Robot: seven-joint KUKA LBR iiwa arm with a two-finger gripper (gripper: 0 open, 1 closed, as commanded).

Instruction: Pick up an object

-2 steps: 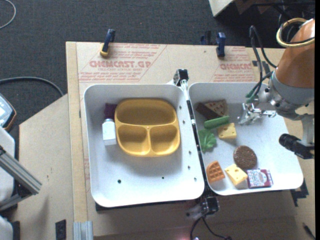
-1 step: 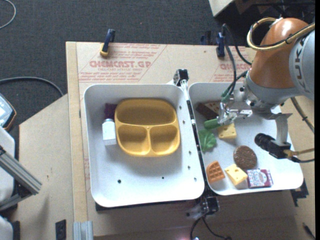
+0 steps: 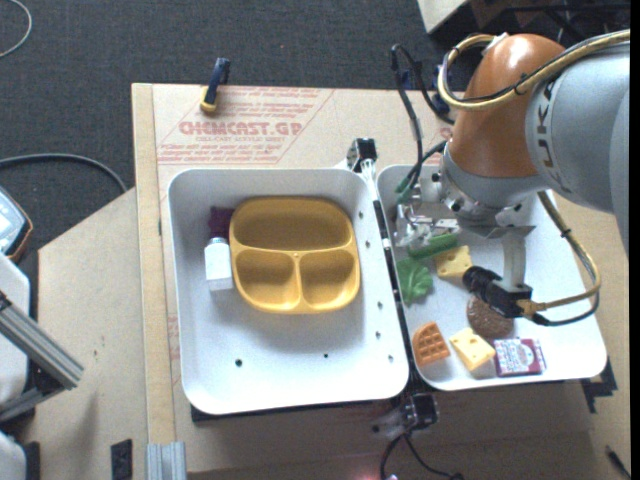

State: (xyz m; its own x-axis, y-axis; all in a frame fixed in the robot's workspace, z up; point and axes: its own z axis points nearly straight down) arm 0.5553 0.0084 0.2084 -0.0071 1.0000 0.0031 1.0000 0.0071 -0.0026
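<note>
My gripper [image 3: 414, 228] hangs low over the far left part of the right bin [image 3: 575, 268], close to the wall between the bins. A green pod-shaped piece [image 3: 436, 245] lies right at its tip, and whether it is held is unclear. Below that sits a green leafy piece [image 3: 414, 280]. A yellow cheese wedge [image 3: 454, 263], a waffle [image 3: 431, 343], a yellow cheese block [image 3: 471, 350], a brown round cookie [image 3: 487, 319] and a pink packet [image 3: 518, 356] lie in the same bin. The arm covers the bin's far right part.
The left bin [image 3: 190, 308] holds a yellow divided plate [image 3: 295, 253], a small white bottle [image 3: 218, 264] and a dark purple item [image 3: 220, 217]. A yellow-and-black tool [image 3: 213, 86] lies on the board behind the bins.
</note>
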